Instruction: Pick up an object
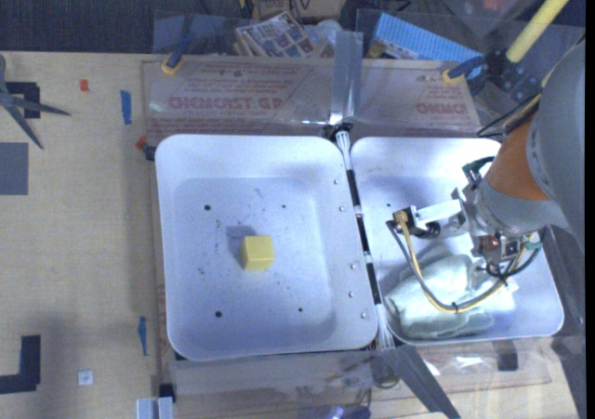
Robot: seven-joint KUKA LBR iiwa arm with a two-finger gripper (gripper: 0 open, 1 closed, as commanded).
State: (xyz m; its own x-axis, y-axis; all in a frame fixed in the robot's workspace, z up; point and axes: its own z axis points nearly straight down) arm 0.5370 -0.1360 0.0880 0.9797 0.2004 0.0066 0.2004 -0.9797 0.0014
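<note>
Claw [488, 255] sits low over the right bin [372, 162], at the end of the grey arm with its orange band [509, 176], and its tip is tangled in view with a yellow cable [423, 282] and small fittings, so whether it stands wide or narrow cannot be told from here. Just below and left of the claw, against the near wall of that bin, lies a pale, crumpled soft thing [437, 306], long axis running roughly along the wall; it looks close to the claw, though nothing shows it gripped.

A small yellow block [258, 253] rests near the middle of the left bin [177, 222], well apart from the claw and across the divider [353, 203] between the bins, to the claw's left in this view. It sits squarish, with no clear long axis.

My judgement: the pale thing is the nearer target, calling for only a short drop; the block would need a traverse over the divider first.
</note>
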